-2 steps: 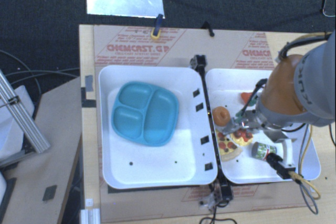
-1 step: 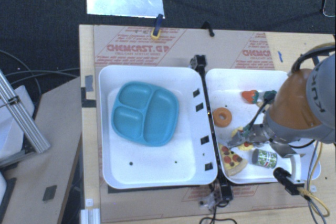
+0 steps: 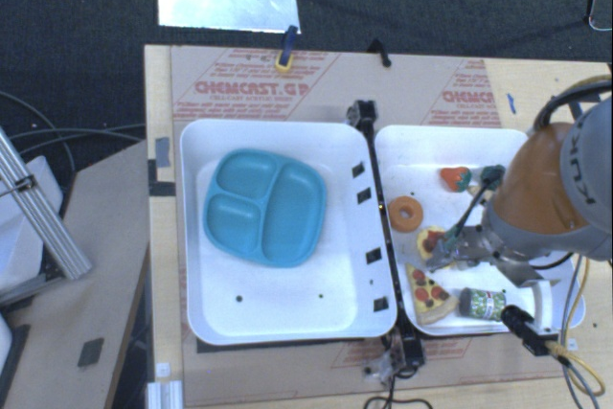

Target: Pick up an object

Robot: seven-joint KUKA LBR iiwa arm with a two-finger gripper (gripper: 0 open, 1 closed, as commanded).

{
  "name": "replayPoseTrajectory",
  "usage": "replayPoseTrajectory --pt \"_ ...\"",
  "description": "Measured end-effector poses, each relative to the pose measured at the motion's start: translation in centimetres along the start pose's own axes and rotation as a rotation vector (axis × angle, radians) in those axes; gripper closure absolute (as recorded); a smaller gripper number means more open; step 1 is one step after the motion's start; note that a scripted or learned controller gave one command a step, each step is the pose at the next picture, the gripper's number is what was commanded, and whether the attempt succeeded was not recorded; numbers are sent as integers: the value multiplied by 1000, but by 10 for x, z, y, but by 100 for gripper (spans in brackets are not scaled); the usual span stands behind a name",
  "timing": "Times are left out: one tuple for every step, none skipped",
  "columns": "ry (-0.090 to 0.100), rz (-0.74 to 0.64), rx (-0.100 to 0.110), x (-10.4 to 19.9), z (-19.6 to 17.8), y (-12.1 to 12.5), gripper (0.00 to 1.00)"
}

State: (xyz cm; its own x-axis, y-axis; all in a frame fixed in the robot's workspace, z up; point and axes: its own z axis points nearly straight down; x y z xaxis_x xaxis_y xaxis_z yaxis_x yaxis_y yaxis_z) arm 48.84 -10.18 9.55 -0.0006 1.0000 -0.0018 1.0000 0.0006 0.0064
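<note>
Grey arm enters from right, orange band above wrist, bent down toward near right of scene. Wrist angled left and down. Gripper low, pointing left; finger state hidden at this slant.

Readable text, camera view:

- Brown protective sheet covering the surface under both bins: red print "CHEMCAST GP" to the upper left, just above the left bin. A line of smaller red print sits under it, too small to read.
- Same sheet, upper right, above the right bin: the red brand print repeats at a slant, partly cut off by the bin rim; only "CHEMC..." can be made out.
- Robot arm, grey housing at the right edge: dark letters "KU" visible, the rest runs out of frame.
- Small bottle in the right bin: green label, print too small to read.
</note>
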Motion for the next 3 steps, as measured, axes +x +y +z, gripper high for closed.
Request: replayPoseTrajectory --pt "2 -13 -12 57 -96 100 100" --pt "5 -12 2 136 -88 114 100" --pt "4 -8 10 184 -88 52 100"
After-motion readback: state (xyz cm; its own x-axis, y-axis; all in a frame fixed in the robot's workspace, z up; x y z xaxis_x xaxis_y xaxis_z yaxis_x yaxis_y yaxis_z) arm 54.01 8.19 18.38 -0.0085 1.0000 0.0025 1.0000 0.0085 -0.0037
